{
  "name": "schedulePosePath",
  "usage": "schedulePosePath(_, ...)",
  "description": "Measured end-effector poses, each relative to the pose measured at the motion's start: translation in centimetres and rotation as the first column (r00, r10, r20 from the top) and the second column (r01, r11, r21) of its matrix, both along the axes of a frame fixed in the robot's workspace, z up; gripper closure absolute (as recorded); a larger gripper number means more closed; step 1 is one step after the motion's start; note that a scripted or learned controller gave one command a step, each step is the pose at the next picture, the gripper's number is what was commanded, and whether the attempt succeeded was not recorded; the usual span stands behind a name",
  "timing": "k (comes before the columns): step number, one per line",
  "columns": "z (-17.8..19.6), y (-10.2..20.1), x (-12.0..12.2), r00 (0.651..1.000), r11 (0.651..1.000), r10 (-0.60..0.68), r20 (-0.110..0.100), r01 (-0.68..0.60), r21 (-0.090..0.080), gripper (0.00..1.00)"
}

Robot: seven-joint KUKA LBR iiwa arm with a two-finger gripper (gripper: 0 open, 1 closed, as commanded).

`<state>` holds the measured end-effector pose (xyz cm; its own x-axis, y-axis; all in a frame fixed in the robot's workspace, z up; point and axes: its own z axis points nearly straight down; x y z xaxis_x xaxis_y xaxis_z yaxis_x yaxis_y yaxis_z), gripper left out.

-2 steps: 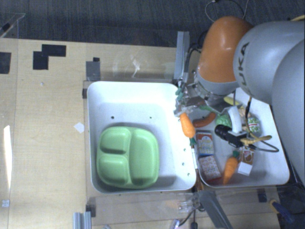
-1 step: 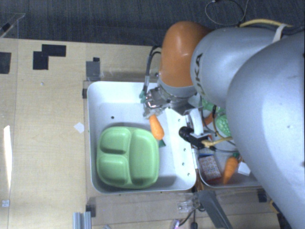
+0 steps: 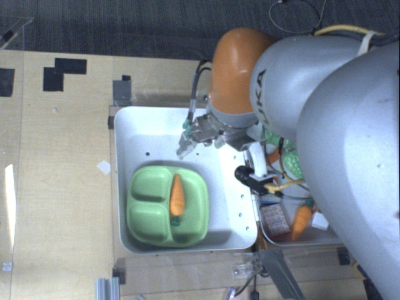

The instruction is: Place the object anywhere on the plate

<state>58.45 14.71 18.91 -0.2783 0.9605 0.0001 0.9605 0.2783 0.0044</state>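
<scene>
Task apparently complete: the carrot [image 3: 177, 195] lies on the green plate [image 3: 150, 214] along its central divider, near the left bin's [image 3: 134, 127] front edge, while the gripper [image 3: 189, 137], its finger position indiscernible, hangs apart toward the bin's rear edge.

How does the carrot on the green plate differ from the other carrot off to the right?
The carrot on the plate lies in full view on the green plate in the left bin; the second carrot sits in the right bin among clutter, partly hidden by the arm. The plate carrot points straight up the picture; the second leans sideways. Both are orange, and neither is in the gripper.
</scene>
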Motion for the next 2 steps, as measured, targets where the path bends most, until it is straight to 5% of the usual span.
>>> schedulePosePath(1, 3.6, 0.8, 2.0, 0.991, 0.991, -0.133, 0.000, 0.133, 0.001, 0.00)
schedulePosePath(2, -1.4, 1.6, 4.4, 0.995, 0.995, -0.099, -0.001, 0.099, 0.000, 0.00)
